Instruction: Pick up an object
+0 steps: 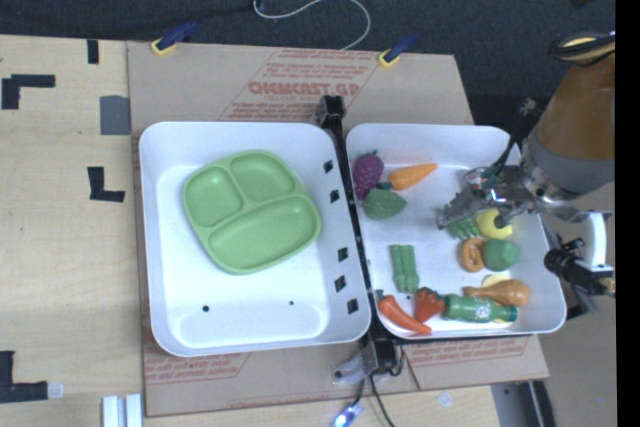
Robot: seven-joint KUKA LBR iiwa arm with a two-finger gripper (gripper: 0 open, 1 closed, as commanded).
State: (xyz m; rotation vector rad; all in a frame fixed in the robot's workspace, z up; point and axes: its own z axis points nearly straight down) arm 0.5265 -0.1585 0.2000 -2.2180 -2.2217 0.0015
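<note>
My gripper [472,205] hangs low over the right side of the right bin [430,140], on the arm reaching in from the right. Directly beside it lie a yellow lemon-like toy [496,224] and a small green piece [464,229], partly hidden by the gripper. Other toy foods fill this bin: purple grapes [367,170], an orange carrot [412,176], a dark green leafy piece [383,204], green beans [402,267], an orange fruit [471,255] and a green ball [501,254]. I see nothing lifted.
Along the right bin's front edge lie a red chili [398,317], a red pepper [429,303], a green bottle-like toy [479,310] and an orange squash [503,292]. The left bin [165,245] holds a green divided plate [252,210]. A cable [300,10] runs behind.
</note>
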